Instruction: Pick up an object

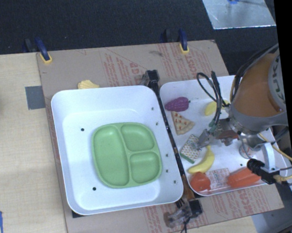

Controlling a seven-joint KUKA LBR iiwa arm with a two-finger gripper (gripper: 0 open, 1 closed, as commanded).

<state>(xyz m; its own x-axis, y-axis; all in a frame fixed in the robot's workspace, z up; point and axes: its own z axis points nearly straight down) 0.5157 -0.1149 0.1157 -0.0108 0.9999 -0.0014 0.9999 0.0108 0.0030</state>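
The right white bin (256, 150) holds several toy foods: a purple eggplant (177, 104), a waffle-patterned wedge (181, 122), a small yellow piece (211, 108), a green-and-white checked block (190, 148), a banana (204, 161), a red tomato (200, 182) and an orange carrot (243, 178). My gripper (205, 137) hangs low over the middle of this bin, reaching in from the right. Its tip sits just right of the checked block and above the banana. I see nothing held in it.
The left white bin (71, 149) carries a green divided plate (125, 154). A yellow item (86, 84) lies outside the bins behind the left one. Black cables (211, 87) loop over the right bin's back. A label card (218, 173) lies near the tomato.
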